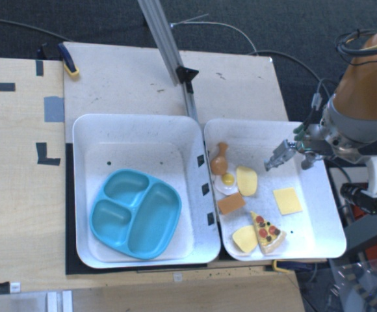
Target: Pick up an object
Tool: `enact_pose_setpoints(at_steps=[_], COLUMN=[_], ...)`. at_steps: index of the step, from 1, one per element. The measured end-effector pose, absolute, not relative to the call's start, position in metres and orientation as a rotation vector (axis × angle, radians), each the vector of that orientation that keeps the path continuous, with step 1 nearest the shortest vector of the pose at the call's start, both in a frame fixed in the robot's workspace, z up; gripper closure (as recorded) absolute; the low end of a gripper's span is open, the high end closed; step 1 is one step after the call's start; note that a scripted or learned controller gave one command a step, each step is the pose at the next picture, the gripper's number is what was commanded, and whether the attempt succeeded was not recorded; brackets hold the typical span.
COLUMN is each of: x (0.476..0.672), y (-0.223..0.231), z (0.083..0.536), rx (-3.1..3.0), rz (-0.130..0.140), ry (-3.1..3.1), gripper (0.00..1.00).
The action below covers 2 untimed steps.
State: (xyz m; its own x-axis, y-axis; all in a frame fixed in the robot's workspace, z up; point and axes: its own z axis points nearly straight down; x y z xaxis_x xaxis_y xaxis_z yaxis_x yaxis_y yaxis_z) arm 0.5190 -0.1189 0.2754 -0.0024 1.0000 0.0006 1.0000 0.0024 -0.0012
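Toy food pieces, any of which can be the object to pick up, lie in the right bin [318, 239]. At its left side lie a brown drumstick-shaped piece [220, 158], a fried egg [227, 182], a pale yellow piece [247, 181] and a brown block [231, 204]. Nearer to the front edge lie a yellow wedge [244, 238] and a pizza slice [268, 233], touching each other. A flat yellow cheese square [287, 201] lies alone, more to the right.

The gripper [281, 155] hangs over the far right part of this bin, above bare floor, and no piece is between the jaws. Whether the jaws are open or closed I cannot tell, because they look small and blurred.

The left bin [136, 125] holds a blue divided plate [135, 212].

I judge that the task is in its approach step: nothing is grasped or lifted yet. The next move calls for choosing one piece, bringing the jaws directly over it, and then going down. The cheese square seems the nearest and freest one, but it is very flat, so the jaws may slide over it.
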Motion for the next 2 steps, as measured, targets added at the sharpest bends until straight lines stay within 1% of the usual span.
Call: enact_pose_setpoints(at_steps=[1,2], x=[0.519,0.507], y=[-0.118,-0.178], z=[0.285,0.304], rx=[-2.215,-2.227], rz=[0.000,0.002], ry=[-2.224,-2.219], gripper=[1.00,1.00])
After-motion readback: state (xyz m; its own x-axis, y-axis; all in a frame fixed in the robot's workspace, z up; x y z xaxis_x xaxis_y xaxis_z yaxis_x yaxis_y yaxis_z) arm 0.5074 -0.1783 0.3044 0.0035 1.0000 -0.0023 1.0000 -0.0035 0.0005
